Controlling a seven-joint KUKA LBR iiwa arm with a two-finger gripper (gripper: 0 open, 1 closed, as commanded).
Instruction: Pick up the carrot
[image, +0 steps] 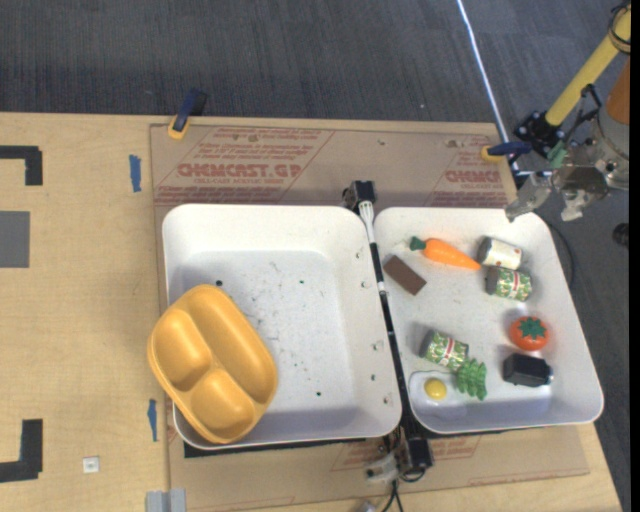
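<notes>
Two "CHEMCAST GP" prints sit behind the bins; carrot lies untouched; fingers' state unclear.

Thing: carrot
Look: orange body, green leafy top
Pose: lying flat, green end toward the left, tip pointing right and slightly down
Place: upper part of the right bin

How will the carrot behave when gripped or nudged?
The carrot looks like a moulded toy, so probably stiff and light. Its tapered round body lies on its side and may roll or pivot if nudged. The smooth surface could slip toward the narrow tip.
</notes>
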